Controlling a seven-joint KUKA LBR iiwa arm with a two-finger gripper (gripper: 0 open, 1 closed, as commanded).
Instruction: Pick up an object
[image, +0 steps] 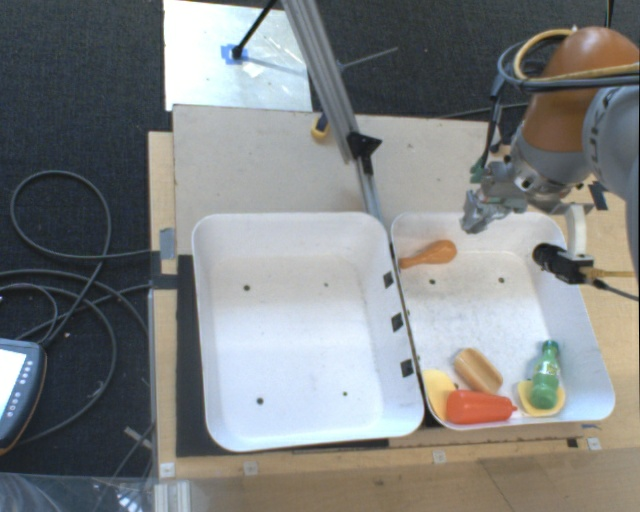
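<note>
My gripper (480, 216) hangs over the far edge of the right bin (570, 310), just right of an orange drumstick-shaped toy (430, 254) that lies at the bin's back left. No object shows between its fingers. Along the bin's near edge lie a yellow piece (436, 385), a red-orange carrot-like toy (478, 407), a tan bread roll (478, 369) and a green bottle (545, 373) resting on a yellow piece (540, 402).
The left bin (215, 300) sits beside the right one, with a black-tabbed divider (397, 320) between them. A grey pole (335, 90) slants across the back of the bench. Cables and a tablet (15, 385) lie on the floor at left.
</note>
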